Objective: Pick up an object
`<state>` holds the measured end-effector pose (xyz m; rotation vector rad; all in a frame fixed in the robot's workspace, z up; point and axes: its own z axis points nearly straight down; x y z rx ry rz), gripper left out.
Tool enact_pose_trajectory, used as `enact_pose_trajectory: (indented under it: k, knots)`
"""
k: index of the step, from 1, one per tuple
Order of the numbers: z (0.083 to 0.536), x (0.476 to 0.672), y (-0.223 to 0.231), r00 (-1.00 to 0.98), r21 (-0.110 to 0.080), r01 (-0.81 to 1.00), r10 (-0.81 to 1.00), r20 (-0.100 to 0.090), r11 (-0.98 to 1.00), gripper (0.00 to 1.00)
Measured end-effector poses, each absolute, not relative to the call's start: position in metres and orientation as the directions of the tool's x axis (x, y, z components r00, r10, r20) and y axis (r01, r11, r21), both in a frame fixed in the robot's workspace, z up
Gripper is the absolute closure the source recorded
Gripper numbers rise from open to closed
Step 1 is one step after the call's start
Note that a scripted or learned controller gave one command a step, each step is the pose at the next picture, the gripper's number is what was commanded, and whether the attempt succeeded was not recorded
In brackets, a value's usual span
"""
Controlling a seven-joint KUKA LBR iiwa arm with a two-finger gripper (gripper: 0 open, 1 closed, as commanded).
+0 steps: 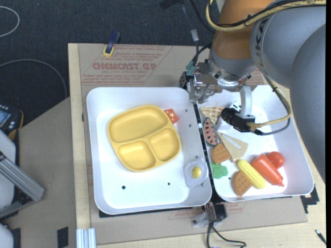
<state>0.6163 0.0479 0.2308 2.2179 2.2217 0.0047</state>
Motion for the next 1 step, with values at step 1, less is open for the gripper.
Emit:
enact_pose_trajectory:
  k: [1]
  knots:
    - [0.232, 0.6145, 0.0487, -0.001, 0.002, 1.0, 1.0, 0.0, 0.001, 1.0]
